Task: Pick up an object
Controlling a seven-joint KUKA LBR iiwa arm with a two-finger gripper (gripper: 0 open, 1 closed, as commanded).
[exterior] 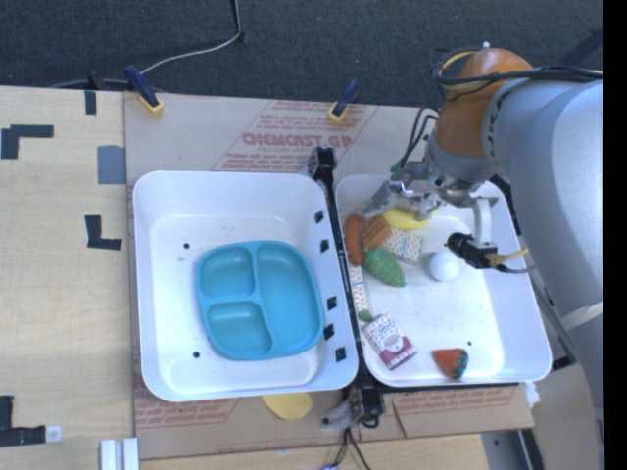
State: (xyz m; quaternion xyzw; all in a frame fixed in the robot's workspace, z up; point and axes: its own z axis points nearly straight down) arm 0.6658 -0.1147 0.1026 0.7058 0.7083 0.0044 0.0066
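My gripper [405,200] is low over the back left of the right bin [509,355], coming down from the grey arm with its orange band. Right beneath it lies a yellow banana-like toy [406,220]. Close around that are a brown bread toy [374,231], an orange carrot [352,236], a white dotted cube [409,247] and a green toy [386,268]. A white ball [444,268] sits a little to the right. The gripper body hides whatever is directly under it.
A small pink-and-white carton [389,342] and a red strawberry [452,362] lie near the right bin's front. The left bin [162,204] holds a blue divided plate [259,298]. A yellow piece [287,405] lies outside, in front of the left bin.
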